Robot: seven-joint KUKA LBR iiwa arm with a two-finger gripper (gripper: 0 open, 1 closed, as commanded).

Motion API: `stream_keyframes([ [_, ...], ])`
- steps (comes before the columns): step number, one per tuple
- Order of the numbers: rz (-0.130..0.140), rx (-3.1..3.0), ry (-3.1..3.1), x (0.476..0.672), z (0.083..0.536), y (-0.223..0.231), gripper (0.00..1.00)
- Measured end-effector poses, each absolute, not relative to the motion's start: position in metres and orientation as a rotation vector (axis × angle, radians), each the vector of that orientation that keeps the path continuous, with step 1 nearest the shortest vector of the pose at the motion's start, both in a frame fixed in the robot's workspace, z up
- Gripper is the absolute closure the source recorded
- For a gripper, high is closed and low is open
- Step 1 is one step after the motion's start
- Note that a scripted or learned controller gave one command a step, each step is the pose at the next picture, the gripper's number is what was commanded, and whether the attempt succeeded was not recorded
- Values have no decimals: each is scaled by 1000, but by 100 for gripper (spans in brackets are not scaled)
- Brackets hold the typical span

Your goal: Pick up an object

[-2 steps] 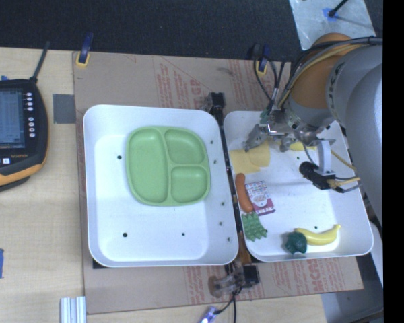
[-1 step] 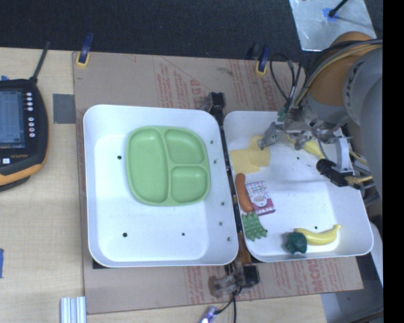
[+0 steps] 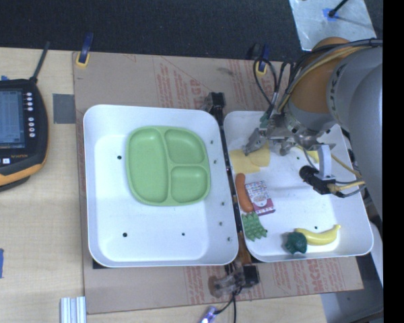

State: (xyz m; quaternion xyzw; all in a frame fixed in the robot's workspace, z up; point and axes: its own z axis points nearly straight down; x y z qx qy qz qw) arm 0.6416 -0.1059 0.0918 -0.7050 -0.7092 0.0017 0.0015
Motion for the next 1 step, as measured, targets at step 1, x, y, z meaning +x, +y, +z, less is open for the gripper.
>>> stream_keyframes([
  [1,2,-2218,-2223,656,92,-133,0],
])
